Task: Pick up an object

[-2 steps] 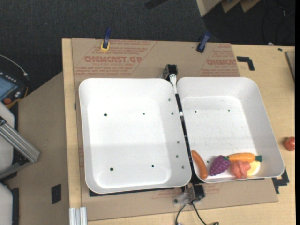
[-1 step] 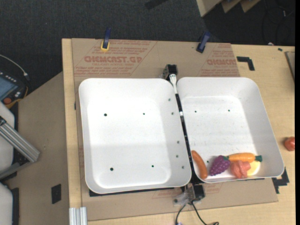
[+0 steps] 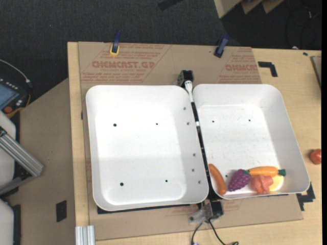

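Several toy foods lie along the near edge of the right bin (image 3: 245, 106). An orange sausage-shaped piece (image 3: 217, 179) rests at the near left corner. Beside it sits a purple bunch of grapes (image 3: 238, 180). An orange carrot (image 3: 266, 171) with a green tip lies over a red piece (image 3: 260, 184) and a pale yellow piece (image 3: 276, 183).
The left bin (image 3: 138, 147) sits beside the right one on a brown cardboard sheet (image 3: 133, 60). A small red-orange object (image 3: 316, 156) lies on the bench right of the bins. Two clamps (image 3: 115, 47) hold the cardboard's far edge. An aluminium rail (image 3: 18, 152) crosses at left.
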Tool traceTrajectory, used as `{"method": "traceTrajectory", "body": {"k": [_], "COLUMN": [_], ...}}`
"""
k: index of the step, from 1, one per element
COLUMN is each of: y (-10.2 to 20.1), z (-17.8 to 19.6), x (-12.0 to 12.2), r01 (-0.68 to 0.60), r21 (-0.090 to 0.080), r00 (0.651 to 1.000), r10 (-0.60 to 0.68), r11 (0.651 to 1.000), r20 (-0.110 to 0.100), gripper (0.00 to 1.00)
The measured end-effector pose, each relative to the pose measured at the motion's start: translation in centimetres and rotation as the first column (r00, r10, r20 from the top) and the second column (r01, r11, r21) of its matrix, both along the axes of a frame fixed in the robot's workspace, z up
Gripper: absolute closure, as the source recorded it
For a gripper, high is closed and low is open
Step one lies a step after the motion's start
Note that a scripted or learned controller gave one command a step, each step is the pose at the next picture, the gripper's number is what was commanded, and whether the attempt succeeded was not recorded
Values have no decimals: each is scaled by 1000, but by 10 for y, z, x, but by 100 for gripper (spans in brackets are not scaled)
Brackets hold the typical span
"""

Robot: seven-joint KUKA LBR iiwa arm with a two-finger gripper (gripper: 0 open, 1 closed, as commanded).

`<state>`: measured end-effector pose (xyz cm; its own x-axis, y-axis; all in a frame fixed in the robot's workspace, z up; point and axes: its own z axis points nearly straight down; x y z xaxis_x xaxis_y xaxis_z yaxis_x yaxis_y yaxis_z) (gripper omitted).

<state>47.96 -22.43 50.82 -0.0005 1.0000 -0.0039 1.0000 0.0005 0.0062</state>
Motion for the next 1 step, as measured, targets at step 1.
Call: {"method": "traceTrajectory", "body": {"k": [1], "y": [0], "z": [29], "x": [0], "r01": [0], "r21": [-1], "r00": [1000], "r10": [0], "r11": [1000], "r20": [1], "gripper": [100]}}
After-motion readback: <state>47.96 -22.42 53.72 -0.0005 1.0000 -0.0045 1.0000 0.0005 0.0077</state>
